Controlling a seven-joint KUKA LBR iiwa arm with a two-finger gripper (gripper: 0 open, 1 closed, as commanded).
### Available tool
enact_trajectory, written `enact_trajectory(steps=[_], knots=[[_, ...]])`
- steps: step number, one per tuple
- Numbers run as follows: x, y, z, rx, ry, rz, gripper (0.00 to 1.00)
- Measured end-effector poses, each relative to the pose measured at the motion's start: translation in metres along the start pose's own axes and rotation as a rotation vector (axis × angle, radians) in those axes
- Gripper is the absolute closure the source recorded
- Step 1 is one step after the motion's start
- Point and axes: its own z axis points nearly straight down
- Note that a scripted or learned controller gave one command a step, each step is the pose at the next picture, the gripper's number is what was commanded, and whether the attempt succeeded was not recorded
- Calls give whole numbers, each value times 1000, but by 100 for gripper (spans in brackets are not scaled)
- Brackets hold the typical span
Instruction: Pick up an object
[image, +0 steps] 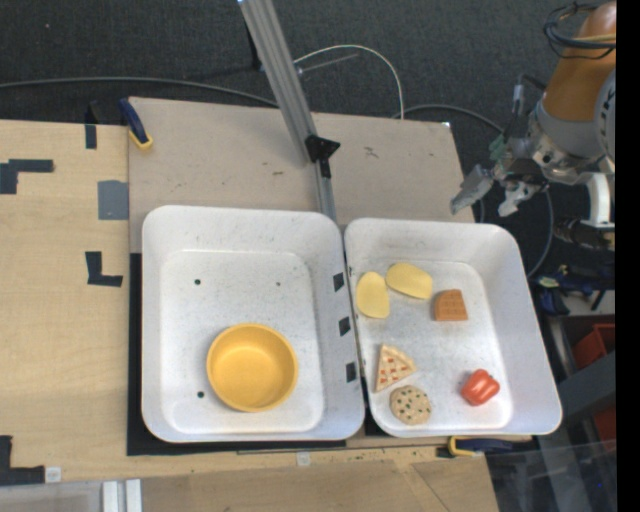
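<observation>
Right bin (520, 330) sits below-left of pincer (487, 192), yellow bowl (252, 366) far left in left bin (160, 300). Pincer fingers spread wide, nothing between them, above right bin's top rim. Red pepper (480, 387) well below pincer.

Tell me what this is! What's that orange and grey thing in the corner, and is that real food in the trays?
That is a robot arm, and a camera above the bench looks down on it. At its end is a pincer for grabbing things, hanging above the bench beyond the right bin and holding nothing. The food looks like toys: two yellow pieces, a waffle, a pizza slice, a cookie and a red pepper. The left bin holds a yellow bowl.
</observation>
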Motion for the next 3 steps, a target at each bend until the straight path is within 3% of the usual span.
enact_trajectory(steps=[1,3], knots=[[0,0,0,1,0,0,0],[-6,-16,96,5,1,1,0]])
